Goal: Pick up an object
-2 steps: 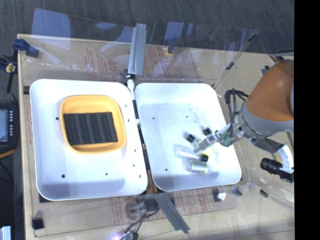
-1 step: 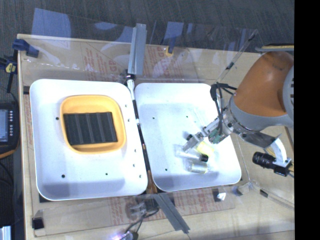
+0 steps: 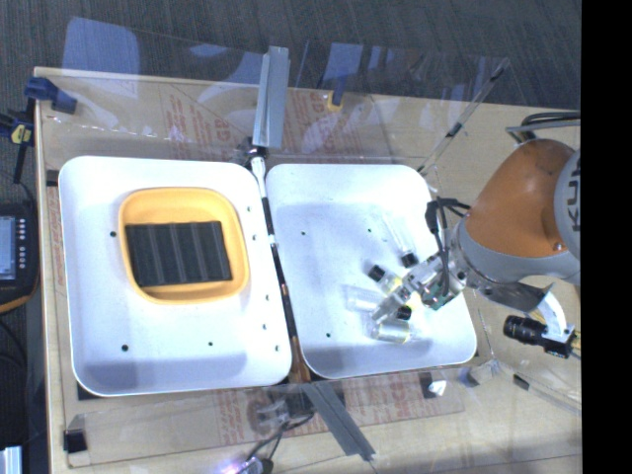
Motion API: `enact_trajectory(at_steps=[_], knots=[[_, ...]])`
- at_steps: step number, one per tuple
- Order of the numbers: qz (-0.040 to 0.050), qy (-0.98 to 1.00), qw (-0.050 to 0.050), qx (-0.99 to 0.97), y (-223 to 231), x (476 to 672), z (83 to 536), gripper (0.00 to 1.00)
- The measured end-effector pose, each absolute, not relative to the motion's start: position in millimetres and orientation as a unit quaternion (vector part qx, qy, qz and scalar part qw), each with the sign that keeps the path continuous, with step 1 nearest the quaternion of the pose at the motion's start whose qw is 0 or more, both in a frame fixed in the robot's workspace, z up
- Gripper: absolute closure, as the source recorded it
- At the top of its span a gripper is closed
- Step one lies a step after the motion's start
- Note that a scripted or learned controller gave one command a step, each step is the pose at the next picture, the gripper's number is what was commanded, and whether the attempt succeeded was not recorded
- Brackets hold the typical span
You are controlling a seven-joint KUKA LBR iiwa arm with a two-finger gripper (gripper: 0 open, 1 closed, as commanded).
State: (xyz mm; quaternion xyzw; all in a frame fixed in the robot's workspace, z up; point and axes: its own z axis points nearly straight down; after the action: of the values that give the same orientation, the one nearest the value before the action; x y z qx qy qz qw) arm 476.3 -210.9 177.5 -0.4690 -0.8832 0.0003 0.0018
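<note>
In the right bin [image 3: 326, 205] my gripper [image 3: 393, 294] sits low over the floor near the front right corner, reaching in from the right below the orange-banded wrist [image 3: 513, 205]. Clear plastic pieces lie around it: one [image 3: 359, 297] just to its left, one [image 3: 392, 332] just in front of it, and a faint one [image 3: 391, 229] behind it. They are see-through and hard to separate from the white floor. Whether any of them is in the gripper's grasp cannot be made out.
The left bin [image 3: 89, 314] holds an orange-yellow tray with a dark ribbed insert [image 3: 181, 252]. A metal divider bar [image 3: 269, 97] rises behind the seam between the bins. A black device [image 3: 15, 250] sits at the left edge of the bench.
</note>
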Motion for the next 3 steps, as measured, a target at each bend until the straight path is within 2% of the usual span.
enact_trajectory(at_steps=[1,2,3], knots=[[0.0001,-0.916,-0.001,-0.402,-173,477.9,254,0.00],[0.0003,-0.946,-0.002,-0.323,-147,485.8,284,0.00],[0.0006,-0.959,-0.002,-0.282,-201,502.9,306,0.00]])
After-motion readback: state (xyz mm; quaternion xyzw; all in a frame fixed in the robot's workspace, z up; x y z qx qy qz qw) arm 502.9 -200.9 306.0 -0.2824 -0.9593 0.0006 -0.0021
